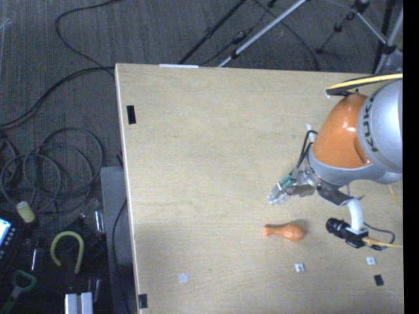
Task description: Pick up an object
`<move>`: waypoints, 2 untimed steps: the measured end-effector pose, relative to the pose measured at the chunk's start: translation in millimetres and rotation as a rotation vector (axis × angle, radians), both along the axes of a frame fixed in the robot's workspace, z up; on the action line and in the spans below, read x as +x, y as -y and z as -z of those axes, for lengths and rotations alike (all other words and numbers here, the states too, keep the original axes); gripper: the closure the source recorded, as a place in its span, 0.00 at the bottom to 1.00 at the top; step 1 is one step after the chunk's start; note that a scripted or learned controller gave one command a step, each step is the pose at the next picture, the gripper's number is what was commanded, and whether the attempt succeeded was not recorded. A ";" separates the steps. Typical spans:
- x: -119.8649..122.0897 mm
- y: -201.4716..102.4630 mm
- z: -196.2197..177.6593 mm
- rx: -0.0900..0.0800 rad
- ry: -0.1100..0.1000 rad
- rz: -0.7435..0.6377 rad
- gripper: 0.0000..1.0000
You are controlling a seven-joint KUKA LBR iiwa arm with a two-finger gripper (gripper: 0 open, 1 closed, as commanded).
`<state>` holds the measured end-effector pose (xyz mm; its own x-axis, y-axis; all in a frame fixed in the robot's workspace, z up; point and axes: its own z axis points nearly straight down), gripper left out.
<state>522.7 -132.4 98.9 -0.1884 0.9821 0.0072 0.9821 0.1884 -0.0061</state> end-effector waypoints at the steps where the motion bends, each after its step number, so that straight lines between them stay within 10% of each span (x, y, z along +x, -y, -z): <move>1: -0.1 0.1 0.0 0.000 0.000 0.000 0.00; 2: 63.2 4.9 16.4 -0.006 0.004 0.026 0.00</move>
